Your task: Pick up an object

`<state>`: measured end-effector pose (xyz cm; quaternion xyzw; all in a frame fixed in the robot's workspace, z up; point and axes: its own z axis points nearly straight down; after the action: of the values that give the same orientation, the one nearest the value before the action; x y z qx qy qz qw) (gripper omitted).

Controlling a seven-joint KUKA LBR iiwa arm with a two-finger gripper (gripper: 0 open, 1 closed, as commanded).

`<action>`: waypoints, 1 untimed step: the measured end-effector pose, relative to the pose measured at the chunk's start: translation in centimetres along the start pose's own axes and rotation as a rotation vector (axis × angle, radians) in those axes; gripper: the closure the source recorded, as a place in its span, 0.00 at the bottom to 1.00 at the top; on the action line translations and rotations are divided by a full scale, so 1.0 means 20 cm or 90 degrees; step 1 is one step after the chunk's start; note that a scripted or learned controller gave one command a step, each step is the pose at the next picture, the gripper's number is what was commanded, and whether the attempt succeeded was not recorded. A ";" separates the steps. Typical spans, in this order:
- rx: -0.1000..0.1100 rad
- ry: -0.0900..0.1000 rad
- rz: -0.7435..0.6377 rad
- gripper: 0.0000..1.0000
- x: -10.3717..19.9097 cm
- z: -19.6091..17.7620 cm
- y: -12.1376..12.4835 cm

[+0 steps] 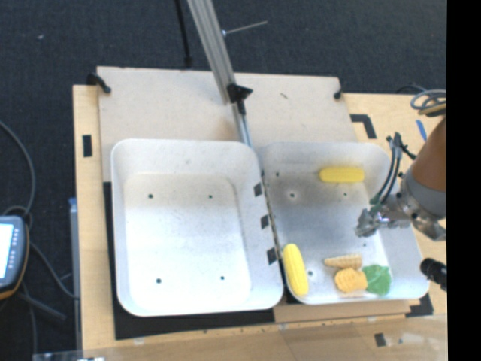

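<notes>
A pale wooden table [89,224] fills the middle of the frame, standing on dark carpet [45,36]. A slanted metal pole [214,47] runs from the top centre down toward the table's middle. At the left edge sits a handheld screen device [10,253] with black cables [26,164] trailing near it.

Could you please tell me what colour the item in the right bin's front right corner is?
Green, seen in the camera view.

Arm [430,173] at right edge, wrist low, jaws' state unclear.
</notes>
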<state>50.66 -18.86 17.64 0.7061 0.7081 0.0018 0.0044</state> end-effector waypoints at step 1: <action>0.001 0.000 -0.001 1.00 0.02 -0.23 0.03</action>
<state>51.15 -18.49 22.16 0.7057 0.7085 0.0017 0.0037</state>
